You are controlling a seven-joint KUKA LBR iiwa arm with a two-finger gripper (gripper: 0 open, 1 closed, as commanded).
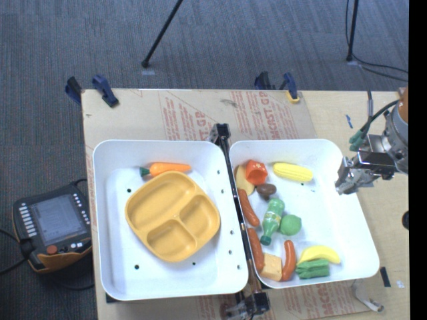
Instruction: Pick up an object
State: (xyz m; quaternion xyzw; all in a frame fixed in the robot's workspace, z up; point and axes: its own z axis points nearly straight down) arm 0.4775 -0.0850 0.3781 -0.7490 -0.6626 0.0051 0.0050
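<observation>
- The gripper [348,182] hangs over the right rim of the right bin [320,145], near the bin's far right corner; nothing sits between its fingers, and how far apart they stand I cannot tell.
- The arm's wrist is cut off by the picture's right side, so little beyond the gripper body and some cables can be read.
- Open white floor lies in the right half of the right bin, directly left of the gripper, between the corn cob [293,172] at the far side and the banana [319,254] at the near side.
- Most objects crowd the bin's left side: a red pepper [255,171], a brown piece [266,191], a green bottle [271,220], a green ball [290,225] touching the bottle, and a sausage [249,209] lying along the left wall.
- At the near edge a second sausage [288,260], a green vegetable [312,269] just under the banana, and a tan block [271,268] pack closely together; their outlines overlap and are hard to separate.
- The left bin [110,245] holds a yellow divided plate [173,216] and a carrot [167,169] just beyond it, with bare floor all round.
- A pendant [50,227] lies on the floor left of the bench, and clamps [105,90] grip the bench's far edge.
</observation>
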